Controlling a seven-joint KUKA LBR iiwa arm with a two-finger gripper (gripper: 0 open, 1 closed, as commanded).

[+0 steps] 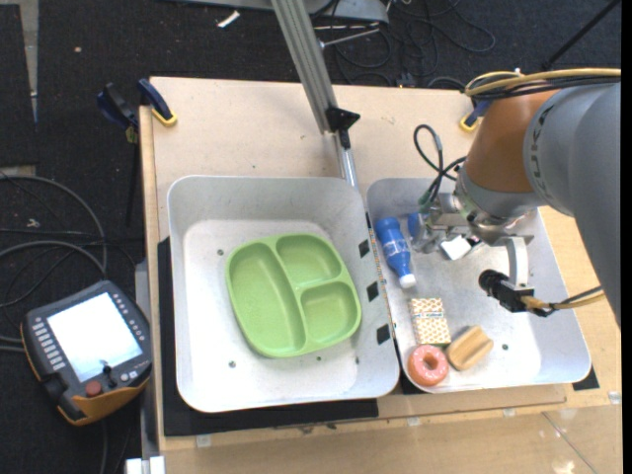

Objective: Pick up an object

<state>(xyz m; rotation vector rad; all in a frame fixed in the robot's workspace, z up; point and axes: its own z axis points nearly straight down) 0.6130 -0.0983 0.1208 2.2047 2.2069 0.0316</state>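
We see the bench (247, 126) carrying two white bins. The left bin (197, 215) holds a green divided plate (293, 294). Over the right bin (553, 354) hangs the end effector (449, 227); its grip we cannot tell. Just left lies a blue bottle (393, 247); nearer lie a bread roll (469, 348), doughnut (428, 364) and wafer (429, 316).

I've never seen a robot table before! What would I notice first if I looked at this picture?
Probably the bright green divided plate, lying by itself in the left white bin. Next, the big grey arm with its orange band, reaching in from the right over the right bin. That bin holds a blue bottle near its left wall, and a pink donut, a checkered wafer and a little bread roll at the front.
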